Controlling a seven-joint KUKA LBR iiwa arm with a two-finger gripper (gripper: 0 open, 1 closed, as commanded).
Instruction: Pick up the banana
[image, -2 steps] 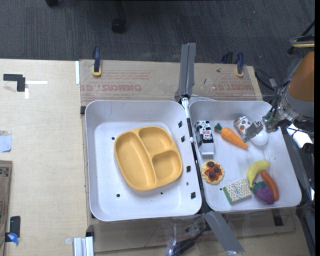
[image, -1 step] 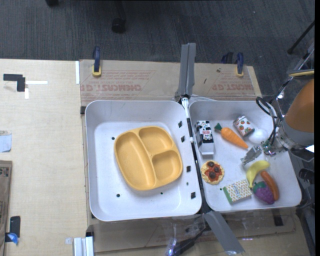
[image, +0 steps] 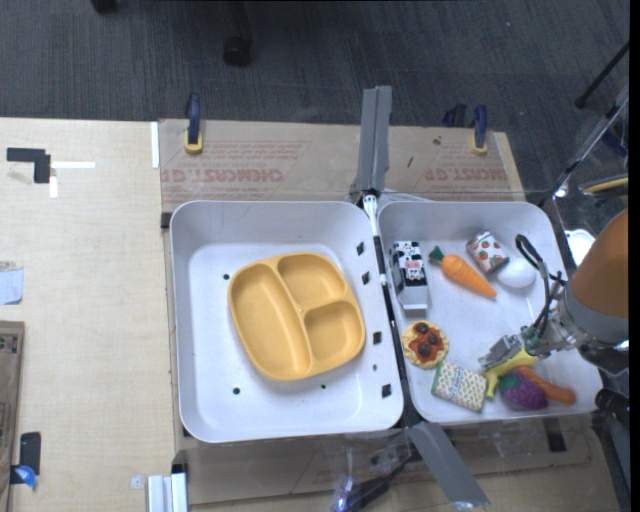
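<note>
Yellow banana (image: 497, 380) lies just beneath the tool (image: 503, 352), right bin (image: 455, 215).

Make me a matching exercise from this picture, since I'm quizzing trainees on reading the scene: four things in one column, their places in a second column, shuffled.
Things:
1. yellow divided plate
2. carrot
3. purple grapes
4. milk carton

Places:
A. right bin, near its front edge, by the gripper
B. left bin, in its middle
C. right bin, along its left wall
D. right bin, toward its back, right of the cow-patterned box

Pairs: 1-B, 2-D, 3-A, 4-C
</note>
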